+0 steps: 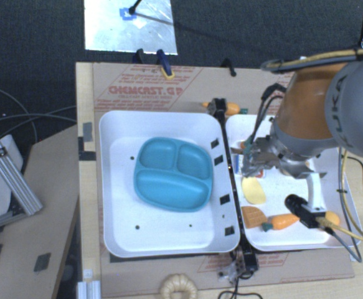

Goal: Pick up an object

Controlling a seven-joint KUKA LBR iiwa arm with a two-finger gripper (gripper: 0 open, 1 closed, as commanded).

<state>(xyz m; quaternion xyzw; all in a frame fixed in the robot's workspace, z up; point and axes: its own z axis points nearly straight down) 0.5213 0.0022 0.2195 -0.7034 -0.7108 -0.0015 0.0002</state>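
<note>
**Arm low over right bin, pick not yet secured**

Bench [137, 80] carrying two white bins; left bin [116, 185] holding blue divided plate [172, 172]. Right bin [293, 245] holding pale yellow piece [253, 190], tan piece [253, 216], toy carrot [283, 222]. End effector [254, 162] just above yellow piece; grip state impossible to tell. Best centred over yellow piece, lowered straight, clear of bin wall.

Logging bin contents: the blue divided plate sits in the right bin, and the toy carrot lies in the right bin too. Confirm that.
Not quite. The camera view shows the blue divided plate in the left bin, not the right. The toy carrot does lie in the right bin.
</note>
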